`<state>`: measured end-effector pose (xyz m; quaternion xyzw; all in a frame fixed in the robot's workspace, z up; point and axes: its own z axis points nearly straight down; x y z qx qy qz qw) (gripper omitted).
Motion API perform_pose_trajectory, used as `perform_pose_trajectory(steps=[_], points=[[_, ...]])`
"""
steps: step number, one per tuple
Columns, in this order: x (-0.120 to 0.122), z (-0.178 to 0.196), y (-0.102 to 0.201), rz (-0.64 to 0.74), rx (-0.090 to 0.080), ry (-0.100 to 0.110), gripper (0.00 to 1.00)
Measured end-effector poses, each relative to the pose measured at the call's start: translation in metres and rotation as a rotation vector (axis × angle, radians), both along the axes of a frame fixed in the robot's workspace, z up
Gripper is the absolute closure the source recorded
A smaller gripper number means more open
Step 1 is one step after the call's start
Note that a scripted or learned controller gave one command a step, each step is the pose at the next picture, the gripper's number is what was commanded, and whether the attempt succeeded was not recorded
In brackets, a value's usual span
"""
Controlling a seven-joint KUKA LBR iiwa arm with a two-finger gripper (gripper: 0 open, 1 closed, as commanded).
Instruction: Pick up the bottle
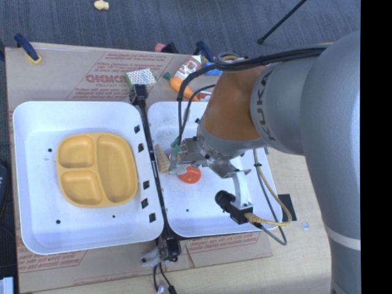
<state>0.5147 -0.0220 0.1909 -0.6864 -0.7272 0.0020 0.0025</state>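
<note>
The bottle (185, 72) is orange with a white label. It lies at the back edge of the right bin (202, 225), partly hidden behind cables and the arm. My gripper (179, 159) hangs low over the left part of the right bin, well in front of the bottle. It is beside a small tan block (162, 159) and just above a red-orange piece (191, 175). The arm's orange band and grey wrist cover the middle of the bin.
The left bin (30, 225) holds a yellow divided plate (97, 169). A green patterned box (140, 77) sits on the cardboard behind the bins. Blue clamps (27, 48) grip the board's back edge. Black clips line the divider between the bins.
</note>
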Motion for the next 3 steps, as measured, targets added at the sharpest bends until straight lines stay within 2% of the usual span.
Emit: perform_pose_trajectory(steps=[1,2,3], points=[[-0.038,0.062,0.011,0.161,0.0,-0.004,1.0],[-0.039,0.0,0.025,0.111,0.0,0.0,1.0],[-0.038,0.024,0.046,0.677,0.001,-0.006,1.0]])
